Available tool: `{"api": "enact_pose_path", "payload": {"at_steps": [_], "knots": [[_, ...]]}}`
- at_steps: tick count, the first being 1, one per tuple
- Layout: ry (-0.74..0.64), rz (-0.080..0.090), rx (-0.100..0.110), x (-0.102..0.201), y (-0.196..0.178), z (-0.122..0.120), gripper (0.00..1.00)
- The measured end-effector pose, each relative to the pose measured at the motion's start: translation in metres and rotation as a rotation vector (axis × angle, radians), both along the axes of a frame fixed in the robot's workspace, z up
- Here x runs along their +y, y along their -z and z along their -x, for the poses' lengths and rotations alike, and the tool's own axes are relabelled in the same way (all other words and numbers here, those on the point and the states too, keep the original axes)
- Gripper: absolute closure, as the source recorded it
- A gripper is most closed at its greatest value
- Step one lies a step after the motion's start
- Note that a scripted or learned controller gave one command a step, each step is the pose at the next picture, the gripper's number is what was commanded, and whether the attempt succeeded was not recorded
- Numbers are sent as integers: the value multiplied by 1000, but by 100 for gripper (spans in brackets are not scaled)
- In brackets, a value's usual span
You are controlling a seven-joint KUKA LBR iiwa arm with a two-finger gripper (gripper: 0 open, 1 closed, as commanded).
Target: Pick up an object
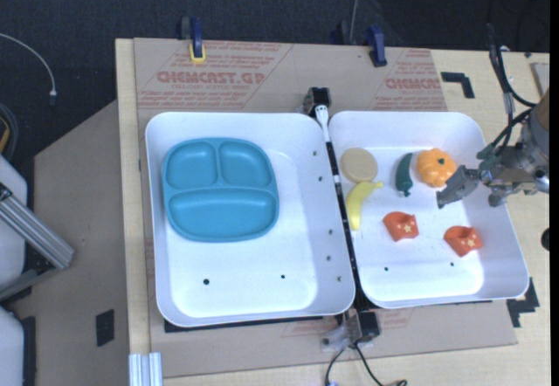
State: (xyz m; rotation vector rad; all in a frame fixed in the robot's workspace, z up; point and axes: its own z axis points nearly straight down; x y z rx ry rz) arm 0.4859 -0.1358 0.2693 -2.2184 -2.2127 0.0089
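Several small toy foods are lying in the right bin, and any one of them would satisfy the task; the orange pumpkin-like piece is sitting closest to the end effector, so it is the likeliest candidate. Judging by its look, it is probably a light, hollow plastic toy, stiff rather than soft, with a smooth rounded skin that could be slipping out of a pinch, so taking it across its widest middle seems safest. It is showing bright orange with a small dark green stem, and it is resting near the bin's upper right area. Just beside it on the left, a dark green curved piece is lying on its side. Farther left, a round tan disc is sitting above a yellow banana by the bin's left wall. Two red pieces are lying lower down, one near the centre and one toward the right. The end effector is hovering just right of the orange piece, and whether it is spread or pressed together cannot be told. In the left bin, a blue divided plate is resting. Both bins are sitting on a brown board covering the surface.
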Motion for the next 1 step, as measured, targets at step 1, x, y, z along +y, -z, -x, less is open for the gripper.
{"api": "enact_pose_path", "payload": {"at_steps": [1], "knots": [[-3,2,-10,0,-5,-2,0]]}}
